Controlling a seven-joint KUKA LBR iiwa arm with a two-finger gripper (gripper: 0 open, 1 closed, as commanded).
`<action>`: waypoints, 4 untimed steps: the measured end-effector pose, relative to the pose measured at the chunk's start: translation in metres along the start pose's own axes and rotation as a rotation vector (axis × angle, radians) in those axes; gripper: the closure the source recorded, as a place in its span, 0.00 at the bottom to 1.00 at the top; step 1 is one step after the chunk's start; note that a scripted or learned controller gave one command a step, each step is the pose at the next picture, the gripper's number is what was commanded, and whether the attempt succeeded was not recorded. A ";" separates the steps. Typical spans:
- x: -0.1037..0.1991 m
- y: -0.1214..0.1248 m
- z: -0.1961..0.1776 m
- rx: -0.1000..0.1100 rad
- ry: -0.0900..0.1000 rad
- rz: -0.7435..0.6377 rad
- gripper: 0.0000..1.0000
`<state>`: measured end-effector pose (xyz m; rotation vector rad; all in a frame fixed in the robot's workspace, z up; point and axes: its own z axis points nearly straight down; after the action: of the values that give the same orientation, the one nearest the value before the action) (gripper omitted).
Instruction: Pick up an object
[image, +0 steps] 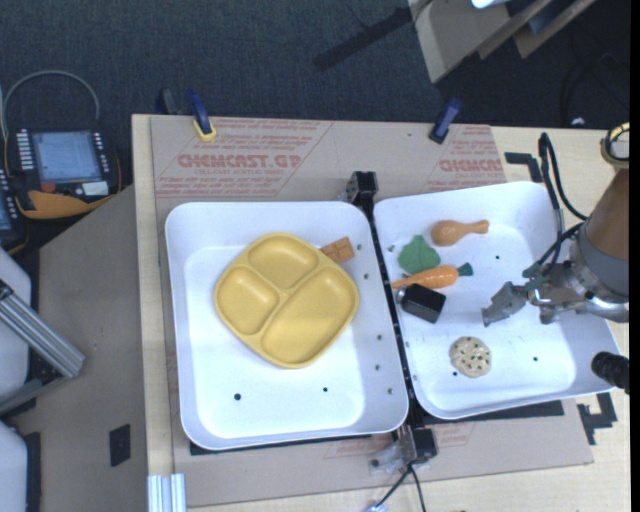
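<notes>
end effector (505, 303) | grip unclear (perhaps empty); near cookie (470, 356) | black block (421, 302) beside carrot (432, 278)

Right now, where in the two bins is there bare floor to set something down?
Left bin: a wide bare strip along its near edge, below the yellow plate. Right bin: bare between the cookie and the near rim. Crowded: its left side, with carrot, black block, green piece.

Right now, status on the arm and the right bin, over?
Gripper hovering in right bin, nothing between the jaws. Cookie, black block, carrot all loose on the bin floor. Path to cookie unobstructed.
</notes>
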<state>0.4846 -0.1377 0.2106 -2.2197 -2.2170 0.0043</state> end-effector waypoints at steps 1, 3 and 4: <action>0.000 0.001 -0.002 -0.004 -0.001 -0.001 0.00; -0.002 0.006 0.104 -0.002 0.002 0.000 0.00; -0.003 0.008 0.121 -0.008 -0.001 0.001 0.00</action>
<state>0.4924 -0.1405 0.0891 -2.2250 -2.2203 -0.0036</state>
